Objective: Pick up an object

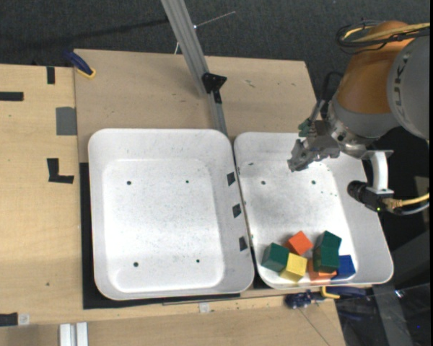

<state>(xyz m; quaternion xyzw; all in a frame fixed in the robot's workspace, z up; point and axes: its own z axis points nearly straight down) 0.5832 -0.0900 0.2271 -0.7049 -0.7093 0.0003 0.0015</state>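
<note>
A cluster of small blocks lies at the near end of the right bin (274, 186): an orange block (299, 242), two green blocks (276, 256) (330, 244), a yellow block (296, 266) and a blue block (345, 266). My gripper (300, 158) hangs over the far end of that bin, well away from the blocks, with nothing visible between its fingers. The view is too coarse to tell how the fingers stand.
The left bin (162, 207) lies beside the right one. A slanted metal pole (191, 45) crosses the bench behind the bins, ending at a black clamp (213, 83). Black tape marks (55, 169) dot the wooden bench at left.
</note>
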